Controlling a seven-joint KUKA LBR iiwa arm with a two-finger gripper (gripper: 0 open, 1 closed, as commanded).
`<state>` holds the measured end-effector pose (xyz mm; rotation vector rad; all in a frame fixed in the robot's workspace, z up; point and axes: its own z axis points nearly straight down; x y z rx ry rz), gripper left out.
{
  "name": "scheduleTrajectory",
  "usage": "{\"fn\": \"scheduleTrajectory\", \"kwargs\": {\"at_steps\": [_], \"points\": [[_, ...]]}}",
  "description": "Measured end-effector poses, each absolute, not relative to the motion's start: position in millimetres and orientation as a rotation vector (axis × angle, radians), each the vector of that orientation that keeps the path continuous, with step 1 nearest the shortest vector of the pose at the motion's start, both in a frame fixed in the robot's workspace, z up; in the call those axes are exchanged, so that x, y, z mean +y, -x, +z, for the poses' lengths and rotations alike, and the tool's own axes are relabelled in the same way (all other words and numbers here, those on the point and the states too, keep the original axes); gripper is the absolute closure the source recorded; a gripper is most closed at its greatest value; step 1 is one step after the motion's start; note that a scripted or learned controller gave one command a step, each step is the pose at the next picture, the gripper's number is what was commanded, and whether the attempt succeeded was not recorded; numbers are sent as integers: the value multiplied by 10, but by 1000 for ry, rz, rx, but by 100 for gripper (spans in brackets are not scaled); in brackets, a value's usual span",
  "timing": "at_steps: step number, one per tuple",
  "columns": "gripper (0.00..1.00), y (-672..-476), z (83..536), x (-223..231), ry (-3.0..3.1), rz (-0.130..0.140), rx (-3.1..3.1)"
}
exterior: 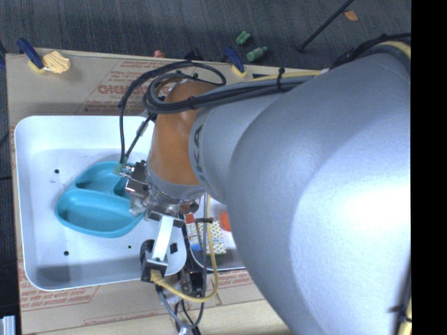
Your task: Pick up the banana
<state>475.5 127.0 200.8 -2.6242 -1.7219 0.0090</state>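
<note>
Arm (314,187) in from R, grey links cover most of the R half of the bench. Orange band (174,138) sits over the R edge of the L bin (28,187), wrist pointing down.

Gripper (142,192): metal parts just visible below the band, at the R rim of a blue dish (91,211). Open/closed state: cannot tell, wrist blocks the view from above.

Blue dish lies mid L bin, on the bin floor, rim up. Whether gripper body touches it or hangs just above: cannot tell.

Banana: position rel. to gripper cannot be told from this angle.

Other: small orange/white patterned pack (218,234) just R of the wrist, partly under the arm. Bins sit on printed cardboard (105,82). Blue clamp (29,53) on its far L edge. Green bits (249,45) on the dark floor beyond.
</note>
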Motion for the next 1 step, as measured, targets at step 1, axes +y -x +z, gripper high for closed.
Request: {"fn": "scheduleTrajectory", "kwargs": {"at_steps": [1], "points": [[100,-4755,2414,616,2693,8,-1609]]}}
